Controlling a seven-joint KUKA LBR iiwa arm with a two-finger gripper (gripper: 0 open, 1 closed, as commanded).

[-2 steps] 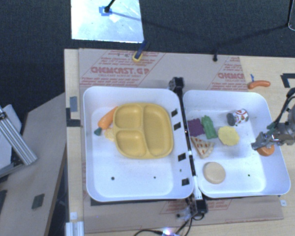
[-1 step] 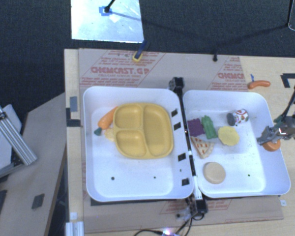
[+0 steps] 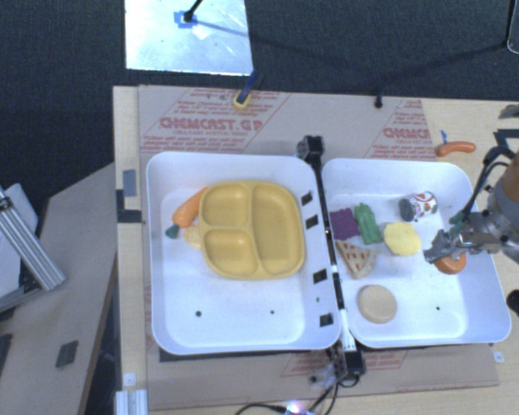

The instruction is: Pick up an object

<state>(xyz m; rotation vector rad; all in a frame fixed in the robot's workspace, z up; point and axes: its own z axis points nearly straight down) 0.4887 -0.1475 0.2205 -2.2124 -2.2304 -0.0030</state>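
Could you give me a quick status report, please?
Gripper low in right bin, over orange piece. Grasp unconfirmed. Yellow piece close beside.

Two white bins sit side by side on the bench. Left bin (image 3: 169, 318) holds a yellow divided tray (image 3: 246, 229); an orange carrot (image 3: 189, 207) lies against the tray's left edge. Right bin (image 3: 484, 318) holds a purple piece (image 3: 342, 223) touching a green piece (image 3: 368, 224), a pizza-slice toy (image 3: 356, 257) just below them, a yellow lemon-like piece (image 3: 402, 239), a tan round disc (image 3: 377, 303) nearer the front, and a small grey, white and red object (image 3: 418, 205) toward the back. Gripper (image 3: 441, 253) is low at the right side of the right bin, directly over a small orange object (image 3: 451, 265); contact not resolvable. An orange item (image 3: 456, 149) lies on the bench behind the bins.
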